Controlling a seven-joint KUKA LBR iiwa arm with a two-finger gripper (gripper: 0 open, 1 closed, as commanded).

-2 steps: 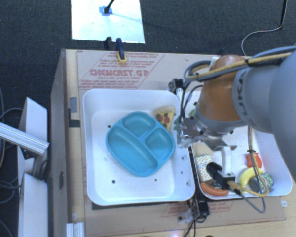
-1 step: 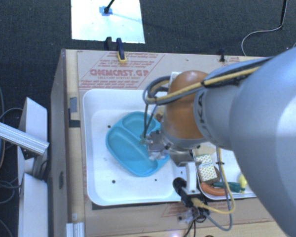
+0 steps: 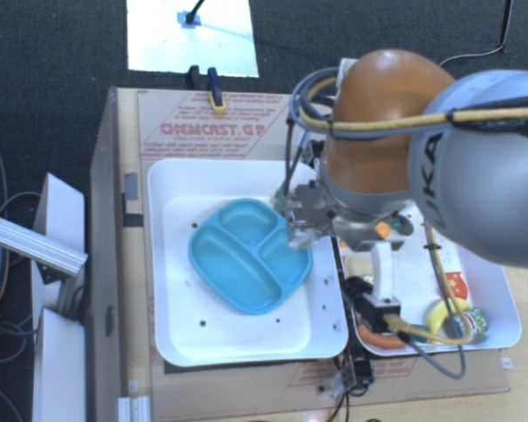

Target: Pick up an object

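Camera view from above gives you two shallow white bins side by side on the bench. The left bin (image 3: 246,334) holds one thing, a blue divided plate (image 3: 242,258), lying flat and turned at a slant, with three compartments facing up. The right bin (image 3: 502,316) is largely covered by the grey arm (image 3: 484,165), but near its front edge you can make out a yellow rounded object (image 3: 442,313), an orange piece (image 3: 380,341) by the front rim, and a red-and-white patch (image 3: 455,284) further back.

The gripper (image 3: 297,227) sits low over the wall between the bins, at the plate's right edge and over its nearest compartment. Whether it touches the plate, and how wide it stands, you cannot tell from this angle.

Under both bins you see a brown cardboard sheet (image 3: 211,117) with red lettering. Around the bench lies dark carpet (image 3: 53,51), with a white sheet (image 3: 189,25) on it beyond the bench.
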